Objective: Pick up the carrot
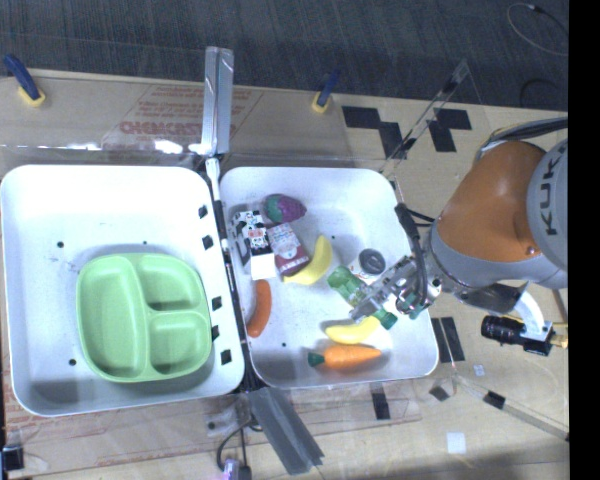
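The carrot (350, 358) is lying on its side along the near edge of the right bin (310, 183), green top pointing toward the divider, touching nothing but the bin floor. Just above it a small yellow piece (352, 330) is resting, and above that a green bottle (355, 290) is lying at a slant. The gripper (398, 293) is hanging over the bin's right side, beside the green bottle and up from the carrot; whether the claw is apart or together I cannot tell, since the view is blurred there. A banana (315, 263) is lying mid-bin, next to a dark red packet (288, 253). A purple vegetable (285, 208) is sitting near the far wall. A red sausage (260, 308) is leaning by the divider. The left bin (40, 198) is carrying a green divided tray (145, 316).
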Motion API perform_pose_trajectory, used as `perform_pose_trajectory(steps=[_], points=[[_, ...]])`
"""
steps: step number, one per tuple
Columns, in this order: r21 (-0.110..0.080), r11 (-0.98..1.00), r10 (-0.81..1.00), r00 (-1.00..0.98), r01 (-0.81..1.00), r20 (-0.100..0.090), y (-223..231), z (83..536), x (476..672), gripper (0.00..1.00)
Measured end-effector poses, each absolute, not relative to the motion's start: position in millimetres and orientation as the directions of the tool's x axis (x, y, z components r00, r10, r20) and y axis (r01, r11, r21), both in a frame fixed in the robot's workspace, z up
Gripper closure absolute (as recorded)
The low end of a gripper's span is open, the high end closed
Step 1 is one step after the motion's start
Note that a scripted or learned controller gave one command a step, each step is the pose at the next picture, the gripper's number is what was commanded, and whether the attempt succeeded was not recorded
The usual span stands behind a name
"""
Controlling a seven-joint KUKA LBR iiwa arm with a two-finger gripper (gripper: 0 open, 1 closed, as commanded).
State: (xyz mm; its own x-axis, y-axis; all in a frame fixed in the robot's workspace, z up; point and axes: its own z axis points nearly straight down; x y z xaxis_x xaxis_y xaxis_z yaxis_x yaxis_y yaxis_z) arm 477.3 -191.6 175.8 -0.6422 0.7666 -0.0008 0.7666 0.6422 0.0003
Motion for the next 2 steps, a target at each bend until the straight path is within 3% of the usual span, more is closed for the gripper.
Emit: perform_pose_trajectory(steps=[1, 2], points=[[0.000, 0.642, 0.767, -0.642, 0.767, -0.001, -191.6, 175.8, 477.3, 0.00], [0.001, 0.706, 0.708, -0.706, 0.708, -0.001, -181.7, 91.7, 477.6, 0.00]])
